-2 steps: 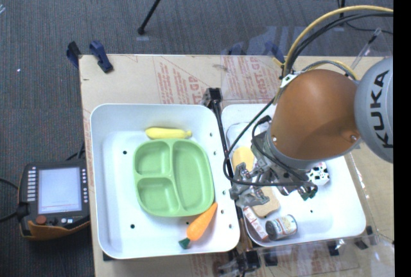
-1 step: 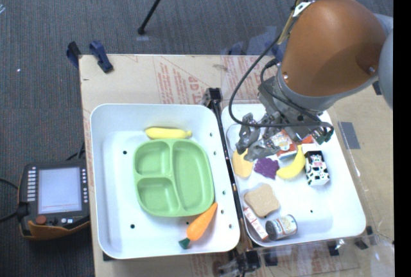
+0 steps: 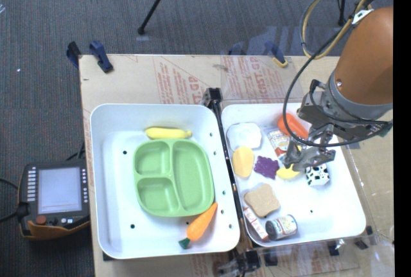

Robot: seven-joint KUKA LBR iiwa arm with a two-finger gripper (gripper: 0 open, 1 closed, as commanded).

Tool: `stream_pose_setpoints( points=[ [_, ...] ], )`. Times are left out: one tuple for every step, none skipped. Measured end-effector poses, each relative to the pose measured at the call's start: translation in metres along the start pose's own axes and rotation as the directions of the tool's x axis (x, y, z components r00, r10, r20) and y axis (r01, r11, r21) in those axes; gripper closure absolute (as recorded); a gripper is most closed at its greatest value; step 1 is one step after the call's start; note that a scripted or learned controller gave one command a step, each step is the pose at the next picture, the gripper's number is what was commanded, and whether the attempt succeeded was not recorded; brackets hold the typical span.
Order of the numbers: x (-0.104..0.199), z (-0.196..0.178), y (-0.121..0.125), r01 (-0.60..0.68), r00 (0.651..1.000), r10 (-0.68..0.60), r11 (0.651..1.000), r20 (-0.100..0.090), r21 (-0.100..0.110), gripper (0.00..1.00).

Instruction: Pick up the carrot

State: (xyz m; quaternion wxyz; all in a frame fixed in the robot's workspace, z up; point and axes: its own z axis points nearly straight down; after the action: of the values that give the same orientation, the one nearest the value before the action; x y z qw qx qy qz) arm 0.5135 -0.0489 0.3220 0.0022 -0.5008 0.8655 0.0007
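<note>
No label or writing reads clearly. Your carrot (image 3: 203,223) lies in the left bin (image 3: 103,141) at the green tray's (image 3: 173,176) five o'clock corner, long axis running one to seven o'clock, tip toward one. Your end effector (image 3: 307,157) hangs over the right bin (image 3: 347,205); its spread cannot be told.

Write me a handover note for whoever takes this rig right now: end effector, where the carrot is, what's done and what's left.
End effector: low over the right bin, among the toys near the black-and-white cube and purple piece. Whether it is open or shut can't be read from this view.
Carrot: lying in the left bin, at its front edge, just beside the green divided tray, tip against the tray's corner. Untouched.
Done: nothing toward the pick yet.
Left: bring the arm across to the left bin, descend on the carrot, grasp, lift.
</note>
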Motion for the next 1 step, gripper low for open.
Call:
stream_pose_setpoints(
  points=[
    [0.0282,0.0085,-0.0051,0.331,0.944,-0.331,0.944,0.001,-0.003,1.0]
  ],
)
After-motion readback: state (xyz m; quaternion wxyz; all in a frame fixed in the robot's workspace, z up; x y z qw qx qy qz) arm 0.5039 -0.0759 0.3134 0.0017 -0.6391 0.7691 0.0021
